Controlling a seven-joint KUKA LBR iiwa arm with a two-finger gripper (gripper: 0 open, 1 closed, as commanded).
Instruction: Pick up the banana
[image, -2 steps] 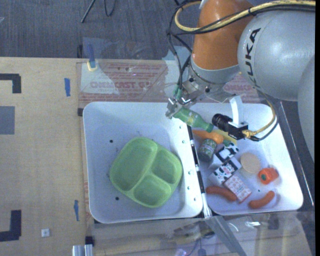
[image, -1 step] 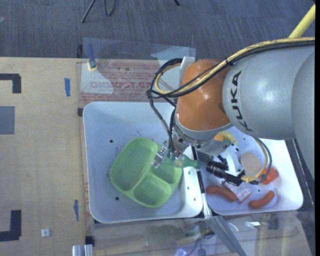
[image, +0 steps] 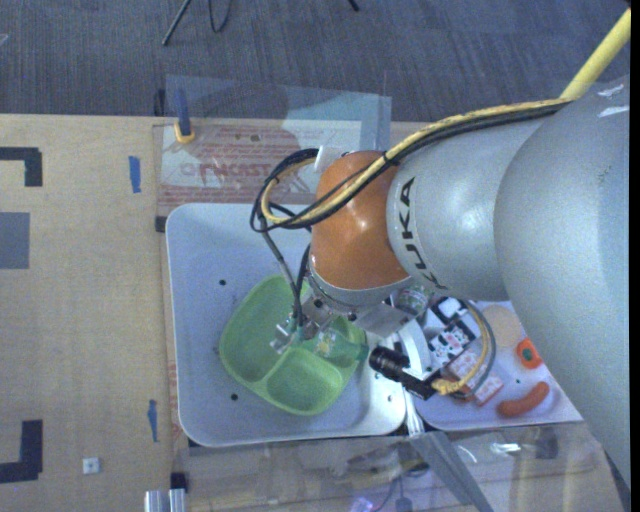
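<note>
My gripper (image: 298, 336) hangs low over a green divided dish (image: 268, 345) in the left white bin (image: 195, 300). It sits near the dish's middle ridge, toward the right side. The grey arm with its orange band (image: 355, 235) reaches in from the right and hides much of both bins. Something pale and see-through lies on the dish just right of the gripper, too unclear to name.
In the right bin (image: 560, 405), a red sausage-shaped thing (image: 524, 400) lies near the front, with a small orange item (image: 527, 352) behind it. A black-and-white patterned item (image: 450, 330) sits close under the wrist. A pale wooden bench top (image: 80, 330) spreads to the left.
</note>
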